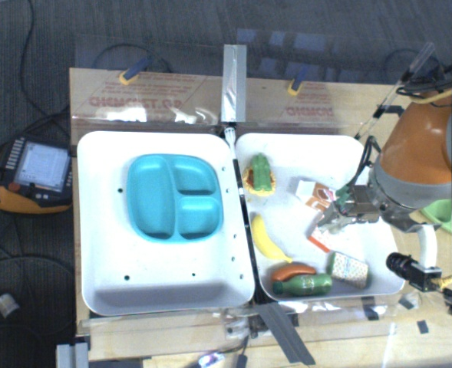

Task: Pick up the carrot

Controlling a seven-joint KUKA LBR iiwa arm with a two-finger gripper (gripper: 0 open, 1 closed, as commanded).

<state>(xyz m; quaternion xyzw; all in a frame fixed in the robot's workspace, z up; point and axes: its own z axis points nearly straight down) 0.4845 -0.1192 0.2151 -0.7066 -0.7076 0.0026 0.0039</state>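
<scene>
The carrot [291, 269] lies below-left of the gripper [341, 219] — likely light, stiff, slick plastic (touching a green vegetable [302, 284]); grasp mid-body. Whether the gripper is open, I cannot tell.

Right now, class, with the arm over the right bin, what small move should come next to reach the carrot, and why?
Probably shift the gripper toward the right bin's near-left corner. It hangs mid-bin, while the carrot lies apart from it, against the green cucumber.
</scene>
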